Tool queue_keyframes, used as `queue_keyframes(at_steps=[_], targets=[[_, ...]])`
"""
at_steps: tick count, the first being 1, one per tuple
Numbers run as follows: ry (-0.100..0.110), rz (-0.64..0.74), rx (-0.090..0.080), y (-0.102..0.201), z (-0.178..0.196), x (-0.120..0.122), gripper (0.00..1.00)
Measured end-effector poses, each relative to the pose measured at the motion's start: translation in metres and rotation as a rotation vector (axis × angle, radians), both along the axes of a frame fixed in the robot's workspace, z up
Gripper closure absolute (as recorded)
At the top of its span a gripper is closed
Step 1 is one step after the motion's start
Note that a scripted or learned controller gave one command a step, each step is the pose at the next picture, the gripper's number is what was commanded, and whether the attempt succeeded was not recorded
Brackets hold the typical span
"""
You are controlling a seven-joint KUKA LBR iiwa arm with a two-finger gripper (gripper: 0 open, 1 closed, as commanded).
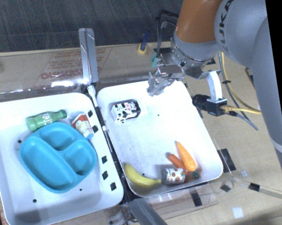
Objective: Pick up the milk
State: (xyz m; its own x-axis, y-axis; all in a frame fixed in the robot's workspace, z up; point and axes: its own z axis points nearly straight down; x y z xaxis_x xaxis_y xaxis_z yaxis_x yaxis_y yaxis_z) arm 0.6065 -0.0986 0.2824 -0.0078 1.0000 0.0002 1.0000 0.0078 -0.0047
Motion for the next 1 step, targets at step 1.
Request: queue_keyframes(at_steps=[1], targets=[[0.001, -0.002, -0.001, 0.0091, -0.1111, 0.0497, 0.0]])
